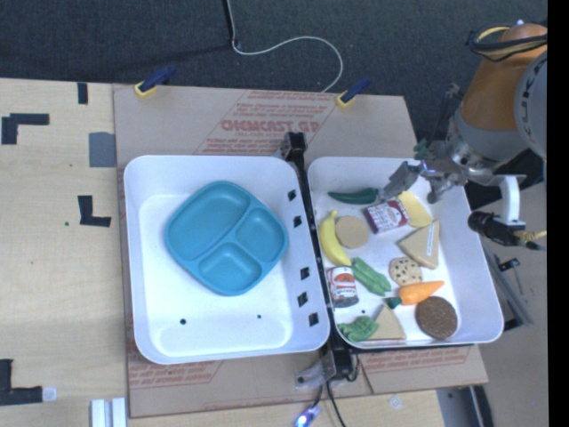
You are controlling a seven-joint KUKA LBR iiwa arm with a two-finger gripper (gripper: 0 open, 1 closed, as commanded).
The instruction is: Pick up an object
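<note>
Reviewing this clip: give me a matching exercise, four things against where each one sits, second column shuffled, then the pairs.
Things:
1. blue plate
2. banana
3. brown round cookie
4. green chili pepper

Places:
A. near right corner of the right bin
B. left bin
C. far side of the right bin
D. along the right bin's left wall

Pairs: 1-B, 2-D, 3-A, 4-C

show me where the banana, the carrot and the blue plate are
banana (332, 238): camera view, middle of its curved body.
carrot (420, 292): camera view, middle of the orange part.
blue plate (197, 221): camera view, floor of its largest compartment.
</note>
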